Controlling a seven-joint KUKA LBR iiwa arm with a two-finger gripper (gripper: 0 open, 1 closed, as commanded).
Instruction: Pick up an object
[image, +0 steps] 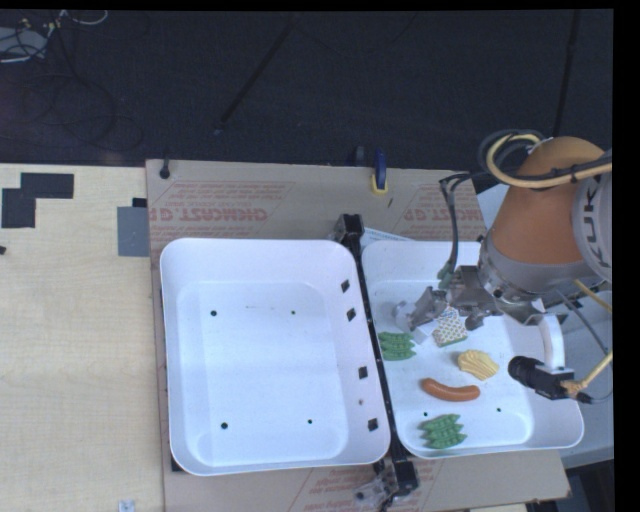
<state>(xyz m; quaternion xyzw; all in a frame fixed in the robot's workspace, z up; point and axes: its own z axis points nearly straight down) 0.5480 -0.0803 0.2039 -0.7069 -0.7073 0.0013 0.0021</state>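
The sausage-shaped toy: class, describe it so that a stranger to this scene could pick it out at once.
Start at the right-hand white bin, the one the arm reaches over. Near its front half lies the orange-red sausage, just below the yellow toy and above the green pod toy. It is the only long, smooth, reddish piece; its neighbours are green, yellow or checked.

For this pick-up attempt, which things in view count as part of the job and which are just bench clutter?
Part of the job:
gripper
checkered piece, by the gripper
yellow corn-like toy
sausage
green leafy piece
green pea pod
right bin, holding them all

Lying about:
left bin
cardboard sheet
blue clip
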